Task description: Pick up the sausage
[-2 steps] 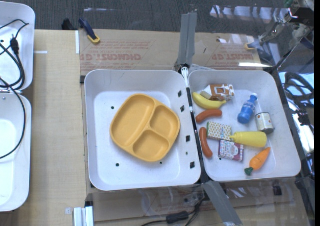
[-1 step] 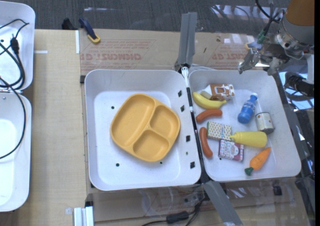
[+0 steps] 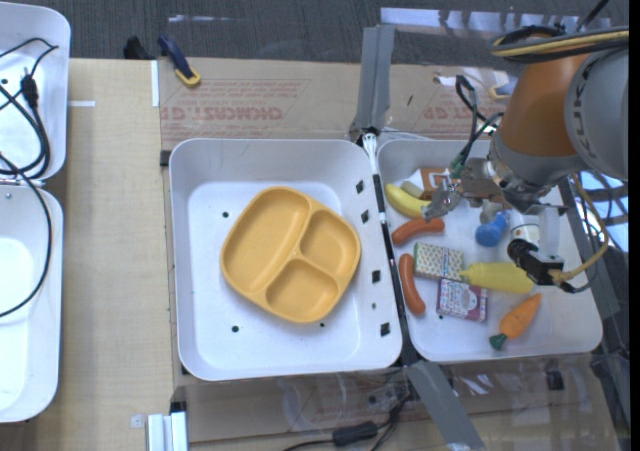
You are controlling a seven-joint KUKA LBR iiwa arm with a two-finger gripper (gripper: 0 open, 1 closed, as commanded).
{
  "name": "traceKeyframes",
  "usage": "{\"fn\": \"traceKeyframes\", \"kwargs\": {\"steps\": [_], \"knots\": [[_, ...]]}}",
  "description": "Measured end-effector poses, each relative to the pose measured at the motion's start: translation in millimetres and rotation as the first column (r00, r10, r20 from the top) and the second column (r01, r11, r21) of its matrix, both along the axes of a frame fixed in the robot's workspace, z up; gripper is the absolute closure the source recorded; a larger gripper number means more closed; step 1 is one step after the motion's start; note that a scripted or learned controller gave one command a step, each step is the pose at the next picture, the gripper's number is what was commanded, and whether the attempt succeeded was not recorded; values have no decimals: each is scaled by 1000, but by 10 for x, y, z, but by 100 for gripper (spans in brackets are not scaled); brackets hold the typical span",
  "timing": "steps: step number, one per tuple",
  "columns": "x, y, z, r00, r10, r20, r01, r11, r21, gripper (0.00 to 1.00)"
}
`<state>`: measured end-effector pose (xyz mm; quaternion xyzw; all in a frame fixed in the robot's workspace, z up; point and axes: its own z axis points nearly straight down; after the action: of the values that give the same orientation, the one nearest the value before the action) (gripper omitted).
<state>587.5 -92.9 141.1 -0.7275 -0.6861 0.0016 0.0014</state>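
Nearest the lower edge of the view, a toy carrot [image 3: 517,320] lies in the front corner of the right bin [image 3: 590,334], its green top pointing toward the bin's centre. Behind it sit a small pink patterned packet [image 3: 462,299] and a yellow corn cob [image 3: 497,278], the cob touching the packet's upper edge. A checkered cracker-like block [image 3: 439,260] rests just beside both. Two sausages occupy this bin: one sausage [image 3: 411,284] lies lengthwise close along the left wall, and a second sausage [image 3: 417,230] lies crosswise above the block, just below a banana [image 3: 408,201]. A blue rounded toy [image 3: 491,230] sits near the bin's middle.

Arm and gripper [image 3: 441,201]: the grey wrist with its orange band [image 3: 535,99] hangs over the rear right of this bin; the gripper points toward the banana and the crosswise sausage. Whether its fingers are spread or closed cannot be told, and nothing is visibly held.

Left bin [image 3: 190,269]: holds a yellow three-compartment plate [image 3: 290,254], lying flat and slightly rotated, apart from all walls.
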Motion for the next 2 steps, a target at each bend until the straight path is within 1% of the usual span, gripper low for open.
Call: {"fn": "traceKeyframes", "kwargs": {"steps": [1, 2], "knots": [[-445, -55, -174, 978, -208, 0, 208, 978, 0, 0], [-1092, -31, -172, 956, -294, 7, 294, 956, 1, 0]]}}
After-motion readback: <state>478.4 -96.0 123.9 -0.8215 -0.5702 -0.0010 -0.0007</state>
